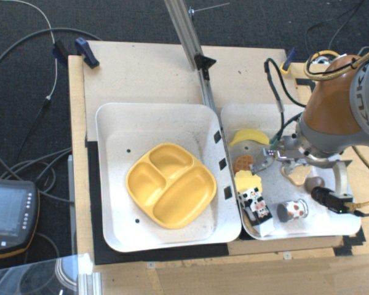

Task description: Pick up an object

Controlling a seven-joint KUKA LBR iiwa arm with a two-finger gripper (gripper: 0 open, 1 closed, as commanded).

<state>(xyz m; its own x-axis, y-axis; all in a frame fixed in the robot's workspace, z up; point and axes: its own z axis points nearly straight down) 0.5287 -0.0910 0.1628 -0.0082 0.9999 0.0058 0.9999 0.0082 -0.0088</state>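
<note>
The desk (147, 72) is carrying two white bins side by side, w/ a metal rail (183, 26) slanting down toward the seam btwn them. The left bin (111, 165) is holding a yellow divided plate (171, 185), lying flat near the middle, three compartments facing up. The right bin (332, 226) is crowded: a banana (248, 137) is lying at the back left, a small brown round thing (243, 163) is sitting just in front of it, a yellow block (248, 181) is next, touching or nearly touching a black-and-white toy (254, 204) that is leaning along the bin's left wall. Nearer the front, a small can w/ red and white marks (293, 211) is lying on its side, and a tan piece (298, 175) plus a dark roundish bit (313, 182) are sitting beside the arm's wrist. The arm (338, 106) is reaching in from the right, orange band bulging above the grey wrist, cables looping over it. The tool (277, 154) is hanging low over the right bin's middle, pointing toward the banana and the brown thing; it's mostly hidden under the wrist, so can't tell if it's wide or narrow, and nothing is visibly caught in it. Off the desk at left, a tablet-like pendant (9, 211) is lying on the dark floor w/ cables (24, 39) trailing round.
</note>
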